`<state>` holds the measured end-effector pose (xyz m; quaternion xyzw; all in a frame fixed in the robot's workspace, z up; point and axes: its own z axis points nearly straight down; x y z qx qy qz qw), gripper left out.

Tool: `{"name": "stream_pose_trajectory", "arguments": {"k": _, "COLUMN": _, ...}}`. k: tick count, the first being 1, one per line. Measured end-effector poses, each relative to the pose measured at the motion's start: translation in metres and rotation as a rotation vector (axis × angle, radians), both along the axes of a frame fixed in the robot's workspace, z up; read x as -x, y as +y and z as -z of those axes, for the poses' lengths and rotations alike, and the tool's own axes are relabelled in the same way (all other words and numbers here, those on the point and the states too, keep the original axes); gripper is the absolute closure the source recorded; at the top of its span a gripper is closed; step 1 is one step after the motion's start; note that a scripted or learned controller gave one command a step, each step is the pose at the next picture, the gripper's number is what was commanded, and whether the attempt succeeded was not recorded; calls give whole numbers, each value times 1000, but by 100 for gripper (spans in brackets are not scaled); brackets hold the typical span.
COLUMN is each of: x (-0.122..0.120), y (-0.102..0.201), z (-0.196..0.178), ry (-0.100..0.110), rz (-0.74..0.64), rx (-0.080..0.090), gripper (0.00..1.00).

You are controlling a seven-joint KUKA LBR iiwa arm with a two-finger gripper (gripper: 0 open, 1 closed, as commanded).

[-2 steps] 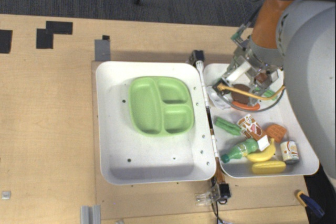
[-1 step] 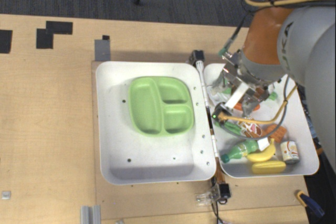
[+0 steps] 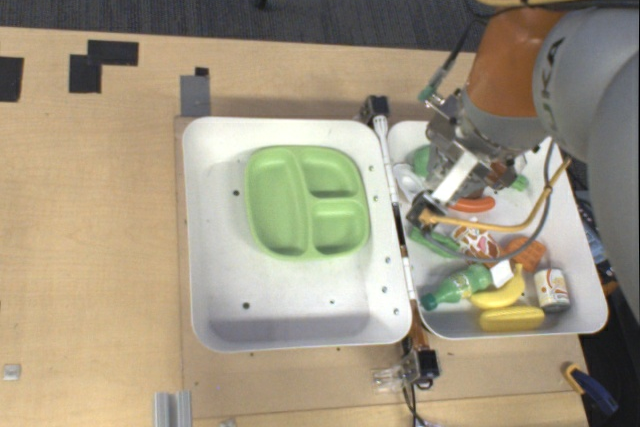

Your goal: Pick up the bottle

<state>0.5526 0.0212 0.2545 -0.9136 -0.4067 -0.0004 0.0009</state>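
The green bottle (image 3: 455, 286) lies on its side near the front of the right bin (image 3: 590, 300), its cap pointing to the front left. It rests against a yellow banana (image 3: 502, 295). My gripper (image 3: 478, 177) hangs low over the back half of the same bin, above a heap of small items and well behind the bottle. The grey arm with its orange band covers the bin's back right corner.
Around the bottle lie a yellow block (image 3: 512, 318), a small can (image 3: 551, 288), an orange piece (image 3: 530, 253), a printed packet (image 3: 468, 237) and a red-orange carrot shape (image 3: 470, 205). A green divided plate (image 3: 305, 202) sits in the left bin (image 3: 215, 315).
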Motion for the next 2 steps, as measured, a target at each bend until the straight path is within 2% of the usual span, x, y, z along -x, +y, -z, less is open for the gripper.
{"name": "stream_pose_trajectory", "arguments": {"k": 1, "x": 52, "y": -33, "z": 70, "ry": 0, "rz": -272, "rx": 1, "gripper": 100}}
{"name": "stream_pose_trajectory", "arguments": {"k": 2, "x": 65, "y": 41, "z": 16, "ry": -3, "rz": -480, "rx": 1, "gripper": 100}}
